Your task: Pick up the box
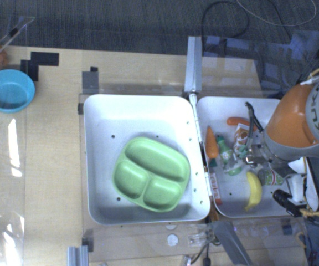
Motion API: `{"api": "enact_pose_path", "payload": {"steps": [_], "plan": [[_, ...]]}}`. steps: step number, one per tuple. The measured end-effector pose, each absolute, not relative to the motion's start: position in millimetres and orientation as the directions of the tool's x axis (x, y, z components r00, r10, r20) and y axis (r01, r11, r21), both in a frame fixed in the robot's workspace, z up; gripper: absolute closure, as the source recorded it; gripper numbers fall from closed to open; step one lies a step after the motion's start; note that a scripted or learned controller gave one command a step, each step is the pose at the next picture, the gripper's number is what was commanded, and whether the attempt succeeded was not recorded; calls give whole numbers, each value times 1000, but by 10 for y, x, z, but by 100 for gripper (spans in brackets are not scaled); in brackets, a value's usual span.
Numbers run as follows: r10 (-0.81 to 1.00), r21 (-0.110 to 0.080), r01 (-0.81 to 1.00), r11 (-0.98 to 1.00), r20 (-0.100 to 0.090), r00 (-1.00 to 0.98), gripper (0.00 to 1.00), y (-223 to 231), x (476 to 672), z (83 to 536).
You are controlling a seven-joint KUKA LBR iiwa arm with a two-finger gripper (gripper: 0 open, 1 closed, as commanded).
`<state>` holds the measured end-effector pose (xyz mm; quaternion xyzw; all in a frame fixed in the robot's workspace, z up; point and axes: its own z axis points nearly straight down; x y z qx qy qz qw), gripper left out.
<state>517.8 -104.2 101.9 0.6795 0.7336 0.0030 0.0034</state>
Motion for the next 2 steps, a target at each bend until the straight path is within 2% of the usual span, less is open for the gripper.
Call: {"api": "enact_pose_path", "payload": {"steps": [1,2], "plan": [[997,15,997,79,-2,-79,100,-1036,5204,1133],[944,8,944,330,-3,-330,100,-486,5737,1863]]}}
